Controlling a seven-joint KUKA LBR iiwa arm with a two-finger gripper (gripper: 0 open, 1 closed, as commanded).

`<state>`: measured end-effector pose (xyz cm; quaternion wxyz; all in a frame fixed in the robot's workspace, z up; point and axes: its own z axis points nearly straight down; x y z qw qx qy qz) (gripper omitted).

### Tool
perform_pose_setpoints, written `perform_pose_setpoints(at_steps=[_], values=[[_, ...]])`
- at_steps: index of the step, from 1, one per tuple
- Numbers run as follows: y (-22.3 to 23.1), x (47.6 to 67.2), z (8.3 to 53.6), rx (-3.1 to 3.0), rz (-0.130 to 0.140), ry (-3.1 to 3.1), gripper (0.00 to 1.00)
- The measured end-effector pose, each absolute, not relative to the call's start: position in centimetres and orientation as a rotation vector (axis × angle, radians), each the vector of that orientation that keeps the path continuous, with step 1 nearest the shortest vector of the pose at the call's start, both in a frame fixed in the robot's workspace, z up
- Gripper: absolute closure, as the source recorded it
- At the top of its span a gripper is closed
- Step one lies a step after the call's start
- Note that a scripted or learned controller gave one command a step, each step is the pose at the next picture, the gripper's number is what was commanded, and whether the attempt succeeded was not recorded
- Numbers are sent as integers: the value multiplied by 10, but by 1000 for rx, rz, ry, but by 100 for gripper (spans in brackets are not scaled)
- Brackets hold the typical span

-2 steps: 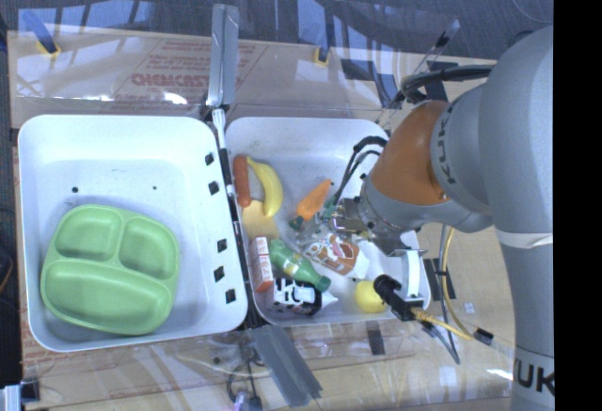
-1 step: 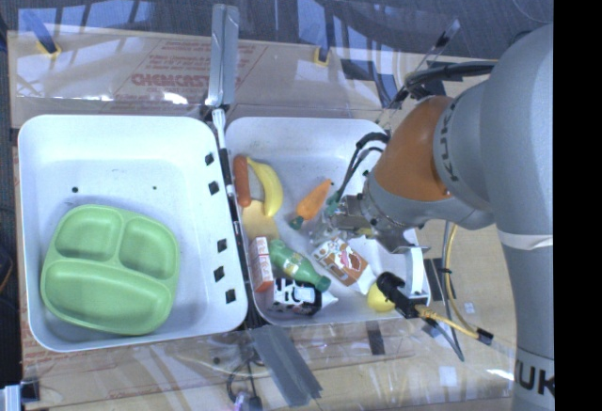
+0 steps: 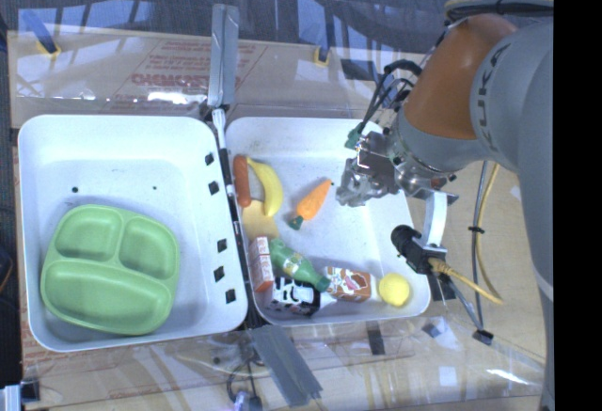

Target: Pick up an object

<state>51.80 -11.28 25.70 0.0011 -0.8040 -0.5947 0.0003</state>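
My gripper (image 3: 351, 193) hangs over the right bin (image 3: 310, 132), just right of an orange toy carrot (image 3: 312, 200) with a green top. Nothing shows between its fingers. Left of the carrot lie a yellow banana (image 3: 268, 185) and a red-brown sausage (image 3: 243, 180). Along the bin's front edge sit a green bottle (image 3: 299, 266), a black-and-white item (image 3: 293, 294), a brown-and-white packet (image 3: 348, 284) and a yellow lemon (image 3: 395, 290).
The left bin (image 3: 56, 141) holds a green divided plate (image 3: 111, 268). A grey divider post (image 3: 222, 56) stands between the bins at the back. The arm's orange band (image 3: 461, 75) and cables crowd the right bin's right rim.
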Motion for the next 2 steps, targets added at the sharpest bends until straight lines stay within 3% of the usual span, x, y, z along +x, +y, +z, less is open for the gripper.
perform_pose_setpoints(at_steps=[1,2], values=[[-113,518,257,-2523,2,-1867,0],[-101,524,93,-2600,7,-1753,0]])
